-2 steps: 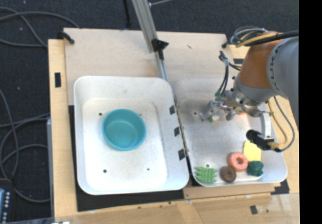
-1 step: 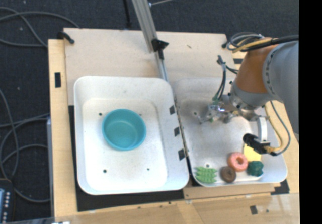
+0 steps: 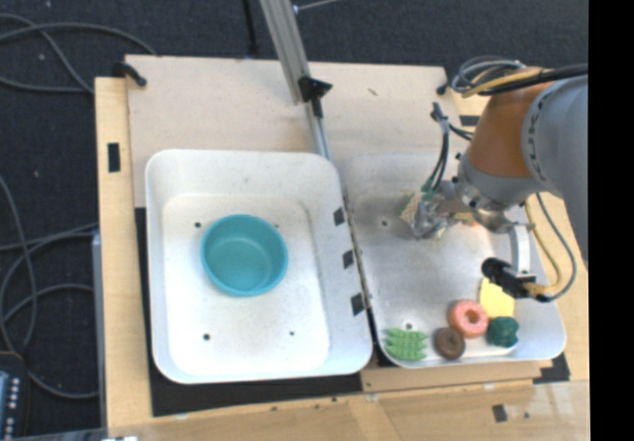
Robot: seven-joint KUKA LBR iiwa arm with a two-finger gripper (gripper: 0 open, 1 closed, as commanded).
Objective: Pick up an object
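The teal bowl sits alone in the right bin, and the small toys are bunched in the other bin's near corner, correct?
Not quite: the camera view shows the teal bowl alone in the left bin. The small toys are bunched in the right bin's near corner.

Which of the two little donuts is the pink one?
The pink donut is the bigger ring, lying nearer the yellow block. The other ring, the brown donut, is darker and sits beside the green toy at the bin's front edge.

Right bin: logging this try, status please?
End effector low over right bin, grasp unclear. Toys clustered in near corner, apart from it. Nothing in the way.
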